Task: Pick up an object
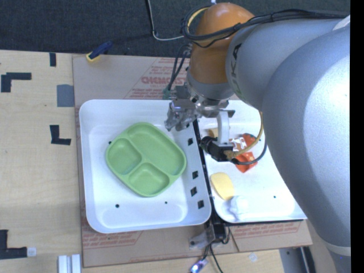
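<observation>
A green divided plate lies in the left white bin. In the right bin I see a yellow oval object, an orange and red object and a small white object. My gripper hangs over the divider between the two bins, near the plate's far right corner. The grey arm with its orange band reaches in from the right and covers much of the right bin.
Both bins rest on a cardboard sheet on the wooden bench. A black cable runs up at the back, and a yellow and blue clip lies at the cardboard's far left corner.
</observation>
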Robot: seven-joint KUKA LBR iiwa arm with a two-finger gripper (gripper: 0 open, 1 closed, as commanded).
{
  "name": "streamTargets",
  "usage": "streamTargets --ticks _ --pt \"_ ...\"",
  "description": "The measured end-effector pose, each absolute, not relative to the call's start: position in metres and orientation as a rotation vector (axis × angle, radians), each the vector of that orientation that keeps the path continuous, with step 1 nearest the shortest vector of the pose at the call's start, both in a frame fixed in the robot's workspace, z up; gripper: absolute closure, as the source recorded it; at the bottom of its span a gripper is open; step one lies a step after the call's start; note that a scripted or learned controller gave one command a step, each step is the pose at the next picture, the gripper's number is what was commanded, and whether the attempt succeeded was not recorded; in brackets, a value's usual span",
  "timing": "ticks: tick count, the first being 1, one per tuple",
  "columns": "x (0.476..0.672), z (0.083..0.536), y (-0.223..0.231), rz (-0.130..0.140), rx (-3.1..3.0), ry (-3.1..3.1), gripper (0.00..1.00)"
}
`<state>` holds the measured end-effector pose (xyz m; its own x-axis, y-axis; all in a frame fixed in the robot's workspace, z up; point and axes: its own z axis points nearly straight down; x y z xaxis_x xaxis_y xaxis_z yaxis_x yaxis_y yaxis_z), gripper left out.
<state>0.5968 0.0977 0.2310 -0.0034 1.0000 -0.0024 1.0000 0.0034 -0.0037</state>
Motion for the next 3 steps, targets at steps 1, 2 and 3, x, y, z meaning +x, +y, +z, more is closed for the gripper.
streamTargets --ticks 1,2,3 --pt "0.597 0.231 0.097 0.008 -2.218 -2.225 0.00" --pt "0.520 0.363 0.161 -0.009 -2.210 -2.233 0.00" --pt "0.481 0.334 0.237 0.006 -2.210 -2.229 0.00"
